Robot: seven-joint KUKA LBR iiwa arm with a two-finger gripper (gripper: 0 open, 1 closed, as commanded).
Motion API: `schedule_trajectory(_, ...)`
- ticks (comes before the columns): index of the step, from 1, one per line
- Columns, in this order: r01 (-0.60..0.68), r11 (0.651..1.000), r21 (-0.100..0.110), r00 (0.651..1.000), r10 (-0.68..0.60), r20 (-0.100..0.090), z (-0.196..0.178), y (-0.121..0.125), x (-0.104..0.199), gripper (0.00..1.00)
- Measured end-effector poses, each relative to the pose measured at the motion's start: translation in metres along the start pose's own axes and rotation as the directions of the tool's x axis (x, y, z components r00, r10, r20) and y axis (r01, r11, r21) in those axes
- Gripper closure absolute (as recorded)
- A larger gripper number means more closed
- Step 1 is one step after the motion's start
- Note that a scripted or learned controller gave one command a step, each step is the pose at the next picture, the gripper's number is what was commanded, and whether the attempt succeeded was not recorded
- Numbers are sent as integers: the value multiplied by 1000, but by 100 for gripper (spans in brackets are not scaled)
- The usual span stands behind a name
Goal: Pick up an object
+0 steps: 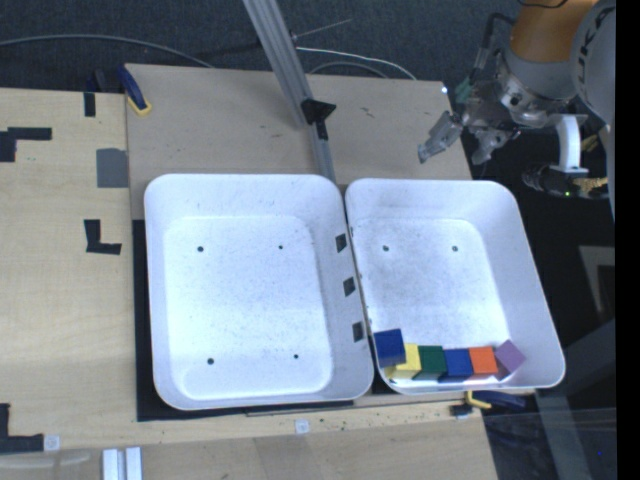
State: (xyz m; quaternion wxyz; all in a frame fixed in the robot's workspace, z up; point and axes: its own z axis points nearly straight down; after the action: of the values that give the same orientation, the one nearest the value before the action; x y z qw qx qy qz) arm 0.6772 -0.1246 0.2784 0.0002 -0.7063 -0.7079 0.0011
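- While the grey two-finger gripper (460,144) hangs above the bench past the right white plastic bin's (520,268) far rim, its fingers look spread and hold nothing.
- Small coloured blocks sit in a row along that bin's near wall: blue cube (389,346), yellow, green, blue, orange, purple.
- Step judged: pre-approach. Next move calls for travelling to the near wall and descending over one block.

Tan wooden bench (230,138) fills most of frame, left to centre; black tape marks (98,236) on its left part, grey patch (112,166) upper left; dark carpet-like floor (120,8) across top w/ thin pale cables (360,63) top centre; slanted metal pole (285,53) from top centre down to the bench; blue-yellow clamp (135,90) at bench's upper-left corner; light even, soft shadows.
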Motion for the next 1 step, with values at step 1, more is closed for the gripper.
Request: schedule_trajectory(1,-6,1000,10,1000,6,-2,88,-119,-33,0)
